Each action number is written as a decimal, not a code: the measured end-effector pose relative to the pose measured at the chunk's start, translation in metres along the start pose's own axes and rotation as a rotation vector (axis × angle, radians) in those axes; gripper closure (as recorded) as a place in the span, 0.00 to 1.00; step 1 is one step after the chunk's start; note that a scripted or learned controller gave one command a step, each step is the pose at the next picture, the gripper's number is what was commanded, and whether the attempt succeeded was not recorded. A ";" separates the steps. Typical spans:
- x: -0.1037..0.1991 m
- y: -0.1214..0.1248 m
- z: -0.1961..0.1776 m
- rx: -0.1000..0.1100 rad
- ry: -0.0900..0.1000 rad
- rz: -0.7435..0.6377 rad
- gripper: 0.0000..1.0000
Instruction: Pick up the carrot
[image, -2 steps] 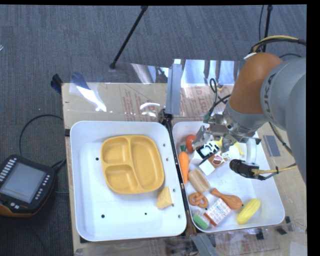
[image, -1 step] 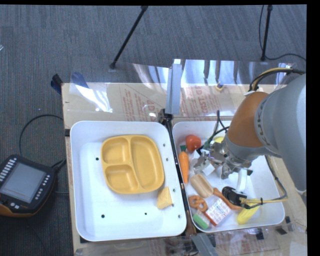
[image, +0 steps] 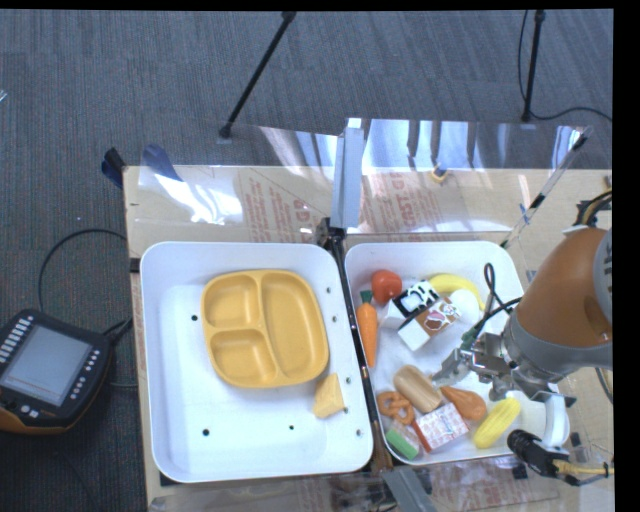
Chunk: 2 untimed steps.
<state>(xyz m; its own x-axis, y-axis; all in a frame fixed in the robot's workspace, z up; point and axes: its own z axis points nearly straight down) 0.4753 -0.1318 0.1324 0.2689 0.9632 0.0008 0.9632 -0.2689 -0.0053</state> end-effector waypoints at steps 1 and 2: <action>-0.005 0.016 0.044 -0.003 0.004 -0.034 0.00; -0.005 0.019 0.031 -0.008 0.008 -0.027 1.00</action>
<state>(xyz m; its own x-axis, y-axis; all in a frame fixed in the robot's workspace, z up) 0.4918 -0.1416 0.1014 0.2426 0.9701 0.0093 0.9701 -0.2426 0.0029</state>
